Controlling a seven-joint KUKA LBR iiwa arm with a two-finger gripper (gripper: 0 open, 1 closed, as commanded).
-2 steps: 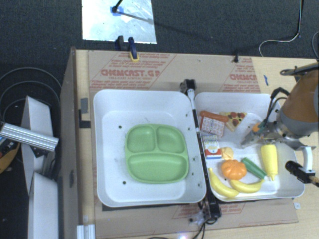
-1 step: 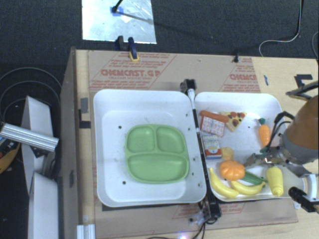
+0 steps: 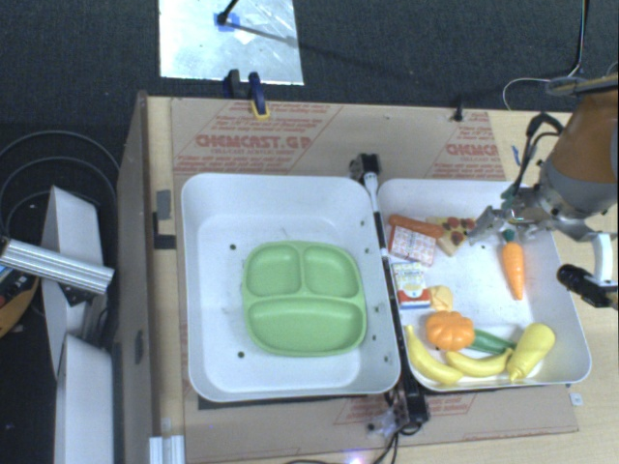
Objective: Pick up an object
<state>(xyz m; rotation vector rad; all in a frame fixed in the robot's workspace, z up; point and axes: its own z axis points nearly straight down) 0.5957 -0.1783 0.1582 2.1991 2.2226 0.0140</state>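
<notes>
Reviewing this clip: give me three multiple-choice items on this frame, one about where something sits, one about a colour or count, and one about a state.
1. Where is the green divided plate?
A. In the left bin
B. In the right bin
C. On the floor

2. What colour is the carrot?
A. Purple
B. Orange
C. White

3. How does the carrot stand to the pincer?
A. Lifted clear above the bench
B. Lying on the bin floor, just below the pincer
C. Resting on the green plate

Answers:
1. A, the plate lies in the middle of the left bin.
2. B, its body is orange and tapers to a point.
3. B, it lies flat in the right bin, beside the pincer, not lifted.
</notes>
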